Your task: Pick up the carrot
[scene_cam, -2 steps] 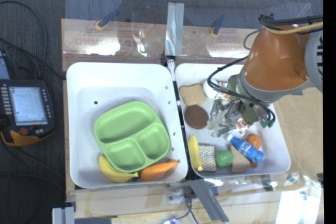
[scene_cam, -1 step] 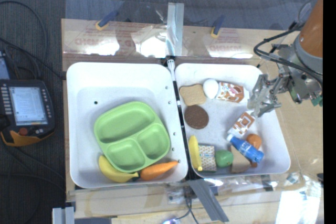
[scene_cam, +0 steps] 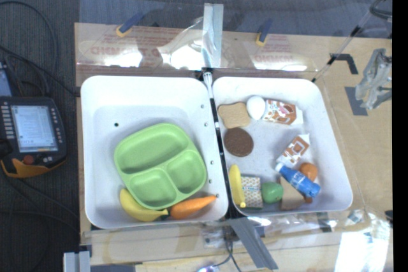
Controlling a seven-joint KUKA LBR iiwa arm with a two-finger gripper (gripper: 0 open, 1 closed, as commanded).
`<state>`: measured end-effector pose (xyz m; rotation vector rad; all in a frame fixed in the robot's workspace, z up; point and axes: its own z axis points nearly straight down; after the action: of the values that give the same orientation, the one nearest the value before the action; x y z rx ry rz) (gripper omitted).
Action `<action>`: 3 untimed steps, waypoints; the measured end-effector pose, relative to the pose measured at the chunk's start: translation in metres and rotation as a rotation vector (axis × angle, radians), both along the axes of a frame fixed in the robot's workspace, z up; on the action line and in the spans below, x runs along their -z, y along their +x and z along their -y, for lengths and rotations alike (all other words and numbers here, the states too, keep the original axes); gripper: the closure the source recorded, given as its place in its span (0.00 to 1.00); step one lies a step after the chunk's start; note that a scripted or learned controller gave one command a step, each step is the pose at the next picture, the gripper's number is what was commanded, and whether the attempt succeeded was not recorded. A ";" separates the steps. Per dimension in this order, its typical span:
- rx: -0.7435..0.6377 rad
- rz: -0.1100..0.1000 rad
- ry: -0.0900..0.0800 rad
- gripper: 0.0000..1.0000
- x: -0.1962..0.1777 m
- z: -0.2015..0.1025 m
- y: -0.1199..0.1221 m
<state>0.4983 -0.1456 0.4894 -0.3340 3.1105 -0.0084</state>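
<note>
Two white bins sit side by side on the bench. In the left bin, a green divided plate lies toward the near right part. The carrot lies at the near right corner of that bin, just beside the plate's near edge, its thin end pointing toward the wall shared with the other bin. A banana lies along the near edge, its end touching the carrot's thick end.

The right bin carries a slice of bread, a white egg, a brown cookie, two small printed cartons, a blue bottle, a green pepper and a corn cob.

The gripper hangs over the bench beyond the right bin's far right corner, well apart from the carrot; whether its fingers are spread or closed cannot be made out.
</note>
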 end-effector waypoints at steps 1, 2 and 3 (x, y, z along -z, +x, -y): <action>-0.141 -0.023 0.007 1.00 0.152 0.045 0.025; -0.354 -0.014 0.002 1.00 0.186 0.077 0.031; -0.358 -0.009 0.002 1.00 0.172 0.038 0.074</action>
<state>0.5727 -0.1833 0.3176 -0.8845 3.0092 -0.0003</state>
